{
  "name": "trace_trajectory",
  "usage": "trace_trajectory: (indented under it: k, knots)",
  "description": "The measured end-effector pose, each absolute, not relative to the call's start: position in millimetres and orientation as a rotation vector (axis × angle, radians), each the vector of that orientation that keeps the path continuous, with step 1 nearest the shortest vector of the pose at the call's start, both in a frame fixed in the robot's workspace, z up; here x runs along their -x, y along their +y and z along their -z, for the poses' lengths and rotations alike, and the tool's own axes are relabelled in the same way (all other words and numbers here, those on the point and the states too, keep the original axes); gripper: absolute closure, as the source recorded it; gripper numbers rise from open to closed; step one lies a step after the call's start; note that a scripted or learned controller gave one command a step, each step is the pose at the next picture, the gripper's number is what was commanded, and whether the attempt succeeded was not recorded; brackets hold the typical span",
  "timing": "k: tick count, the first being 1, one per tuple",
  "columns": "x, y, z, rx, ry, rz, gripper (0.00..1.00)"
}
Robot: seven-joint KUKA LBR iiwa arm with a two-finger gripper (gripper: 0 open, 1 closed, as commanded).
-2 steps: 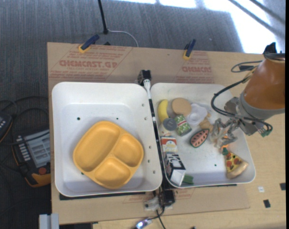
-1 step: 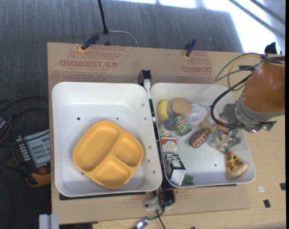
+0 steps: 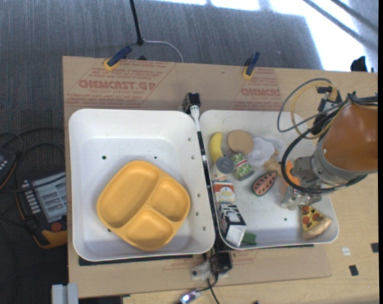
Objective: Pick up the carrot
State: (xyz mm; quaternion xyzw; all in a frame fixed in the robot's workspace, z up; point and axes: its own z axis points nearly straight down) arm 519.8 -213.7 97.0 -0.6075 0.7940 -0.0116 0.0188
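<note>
the end effector sits low over the carrot at the right of the frame

the arm reaches in from the right edge and its end effector [image 3: 297, 194] hangs low in the right bin [image 3: 267, 230], at its right-hand side. whether it is released or clenched cannot be told from this slant, as the wrist covers it.

the carrot [image 3: 290, 175], a small orange piece, appears to lie right under the wrist at the middle right of the frame, mostly hidden, so its lie is unclear. just below it sits a toy pizza slice [image 3: 314, 221], and to its left a watermelon slice [image 3: 264, 183]. further left lie a banana [image 3: 216, 147] and a round tan disc [image 3: 240, 142].

it is probably a light, stiff plastic toy with a smooth, tapering skin, so it may slip out of a pinch near the tip. a hold across the thicker middle looks safest.

the left bin [image 3: 90, 138] holds a yellow divided plate [image 3: 144, 204], at the lower middle of the frame, well apart from the work.
</note>
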Motion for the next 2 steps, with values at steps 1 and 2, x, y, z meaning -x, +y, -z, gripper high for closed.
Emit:
trace_trajectory:
  k: [1, 2]
  knots:
    - [-495.5, -214.8, -94.2, 2.342, 2.05, 0.03, 1.0]
    - [-491.5, -208.9, -91.3, 2.722, 1.525, 0.017, 1.0]
